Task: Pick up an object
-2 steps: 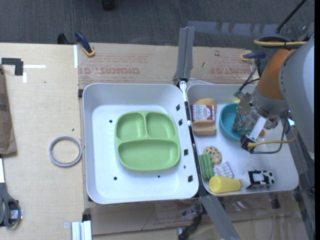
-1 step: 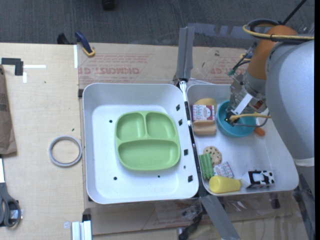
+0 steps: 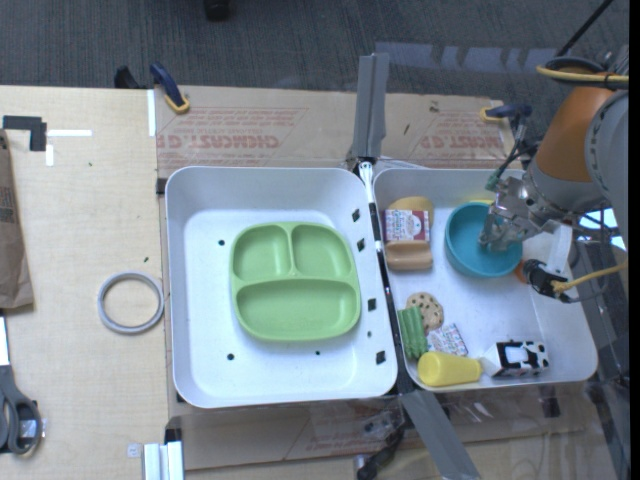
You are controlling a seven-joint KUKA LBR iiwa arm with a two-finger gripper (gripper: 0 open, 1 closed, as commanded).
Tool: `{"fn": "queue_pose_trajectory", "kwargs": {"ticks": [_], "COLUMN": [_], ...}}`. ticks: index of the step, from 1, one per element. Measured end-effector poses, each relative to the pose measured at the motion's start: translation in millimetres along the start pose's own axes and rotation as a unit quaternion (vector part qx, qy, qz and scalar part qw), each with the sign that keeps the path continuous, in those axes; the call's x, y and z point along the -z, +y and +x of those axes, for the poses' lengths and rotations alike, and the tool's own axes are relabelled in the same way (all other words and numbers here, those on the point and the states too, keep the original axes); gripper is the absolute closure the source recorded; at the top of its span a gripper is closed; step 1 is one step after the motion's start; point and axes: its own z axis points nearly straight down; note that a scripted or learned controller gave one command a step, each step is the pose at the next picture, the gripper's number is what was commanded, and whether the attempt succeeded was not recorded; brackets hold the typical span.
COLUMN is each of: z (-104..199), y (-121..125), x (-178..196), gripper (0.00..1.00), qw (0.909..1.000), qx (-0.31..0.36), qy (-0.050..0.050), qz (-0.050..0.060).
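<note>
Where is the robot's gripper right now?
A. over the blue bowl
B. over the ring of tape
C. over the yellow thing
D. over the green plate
A: the gripper hangs right over the blue bowl in the right bin, far from the green plate.

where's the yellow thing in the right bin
In the camera view, the yellow object lies near the front edge of the right bin, just below the green item and left of the black-and-white toy.
</note>
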Motion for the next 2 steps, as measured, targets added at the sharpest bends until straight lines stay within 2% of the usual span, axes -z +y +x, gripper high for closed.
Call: {"fn": "queue_pose_trajectory", "kwargs": {"ticks": [1, 2], "z": [27.1, 45.2], "y": [-2.1, 4.0], "x": [-5.4, -5.7], "gripper": [0.0, 0.0], "qw": [0.9764, 0.9319], "qx": [-0.216, -0.363], "qy": [0.0, 0.0], "qz": [-0.001, -0.001]}}
